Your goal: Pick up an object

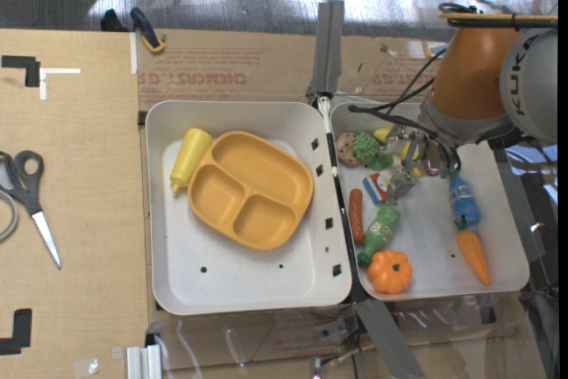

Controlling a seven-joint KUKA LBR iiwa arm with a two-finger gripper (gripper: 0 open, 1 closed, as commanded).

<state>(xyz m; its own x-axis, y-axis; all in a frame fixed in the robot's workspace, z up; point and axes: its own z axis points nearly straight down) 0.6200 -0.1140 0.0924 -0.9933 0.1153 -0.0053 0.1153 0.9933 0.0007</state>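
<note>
Two-finger metal gripper (410,162) low in right white bin (506,280), among toys. Near green plastic bottle (380,231). Opening and any grasp: cannot tell.

Lab: robot arm (497,75), taped bench (62,217)

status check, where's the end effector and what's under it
End effector low over right bin, upper middle; grip state unclear. Nearest: toy green bottle, blue bottle. Crowded: hot dog, pumpkin, carrot nearby.

right bin (426,280) | orange pumpkin (390,271) (front edge) | green bottle (379,231) tilted beside it
</note>
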